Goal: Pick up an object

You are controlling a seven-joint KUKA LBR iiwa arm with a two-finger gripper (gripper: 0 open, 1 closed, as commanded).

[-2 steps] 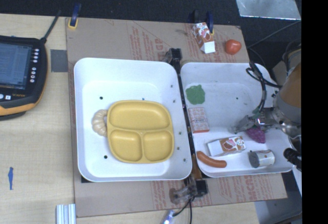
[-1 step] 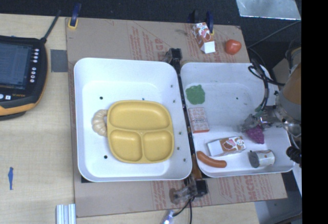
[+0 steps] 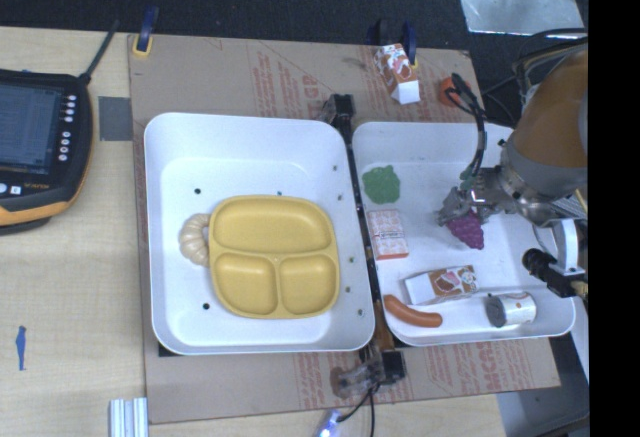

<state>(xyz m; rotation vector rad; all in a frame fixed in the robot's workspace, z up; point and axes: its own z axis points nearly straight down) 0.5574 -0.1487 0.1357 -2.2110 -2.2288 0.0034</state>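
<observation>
My gripper (image 3: 462, 206) hovers over the right bin (image 3: 430, 147), reaching in from the right on the grey arm (image 3: 545, 150). A purple bunch of grapes (image 3: 469, 231) lies directly at its tip, touching or just below it; I cannot tell whether it is held. Elsewhere in this bin are a green leafy piece (image 3: 381, 184), a pink-and-white packet (image 3: 387, 233), a small carton (image 3: 441, 285), an orange sausage (image 3: 411, 312) and a grey can (image 3: 509, 309).
The left bin (image 3: 170, 150) holds a yellow divided plate (image 3: 273, 254) with a beige pastry (image 3: 193, 238) at its left side. A small carton (image 3: 398, 71) stands on the board behind the bins. A teach pendant (image 3: 40, 145) lies at the far left.
</observation>
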